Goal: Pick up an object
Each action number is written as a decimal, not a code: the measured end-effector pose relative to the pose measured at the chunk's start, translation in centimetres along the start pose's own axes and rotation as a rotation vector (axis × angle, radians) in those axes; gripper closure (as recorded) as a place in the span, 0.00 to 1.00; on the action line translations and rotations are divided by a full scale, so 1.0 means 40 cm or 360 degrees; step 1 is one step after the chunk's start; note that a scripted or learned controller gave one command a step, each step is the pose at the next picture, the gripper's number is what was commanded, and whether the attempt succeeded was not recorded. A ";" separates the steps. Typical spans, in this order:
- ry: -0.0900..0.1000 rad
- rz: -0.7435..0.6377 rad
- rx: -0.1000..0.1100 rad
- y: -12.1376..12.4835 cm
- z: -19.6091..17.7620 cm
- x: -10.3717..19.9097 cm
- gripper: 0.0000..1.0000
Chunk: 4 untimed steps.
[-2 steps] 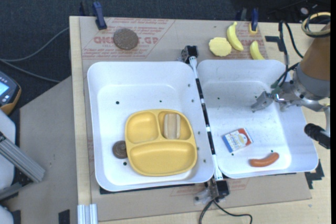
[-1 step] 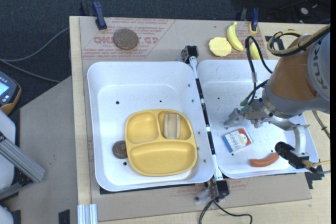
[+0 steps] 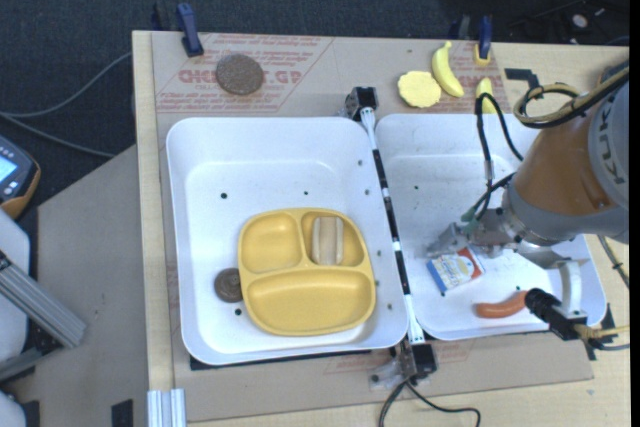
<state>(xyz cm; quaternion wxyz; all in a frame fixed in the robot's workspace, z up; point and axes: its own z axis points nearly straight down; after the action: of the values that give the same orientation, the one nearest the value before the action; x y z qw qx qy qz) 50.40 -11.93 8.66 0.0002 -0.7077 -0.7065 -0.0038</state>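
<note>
In the right bin (image 3: 440,145) a small blue, white and red carton (image 3: 455,271) lies near the front. An orange sausage (image 3: 499,308) lies just to its right, nearer the front wall. My gripper (image 3: 458,237) hangs low over the carton's back edge, at the end of the grey wrist with its orange band (image 3: 560,180). The gripper's own body hides how it meets the carton. In the left bin (image 3: 200,155) sits a yellow divided plate (image 3: 300,300) with a pale bun (image 3: 327,239) in its upper right compartment. A brown cookie (image 3: 228,285) rests against the plate's left side.
On the bench behind the bins lie a banana (image 3: 447,70), a yellow round piece (image 3: 419,88) and a brown disc (image 3: 240,73). Blue clamps (image 3: 188,30) (image 3: 484,37) grip the back edge. Black cables (image 3: 490,145) loop over the right bin's back right corner.
</note>
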 end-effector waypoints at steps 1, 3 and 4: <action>-0.0016 0.0000 -0.0002 0.078 -0.114 -0.111 0.00; -0.0011 -0.0001 0.0007 0.030 0.008 -0.017 0.00; -0.0011 -0.0002 0.0003 0.031 -0.020 -0.014 1.00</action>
<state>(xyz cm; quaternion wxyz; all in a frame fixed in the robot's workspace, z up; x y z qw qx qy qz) 51.62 -12.51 9.46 -0.0017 -0.7072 -0.7070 -0.0007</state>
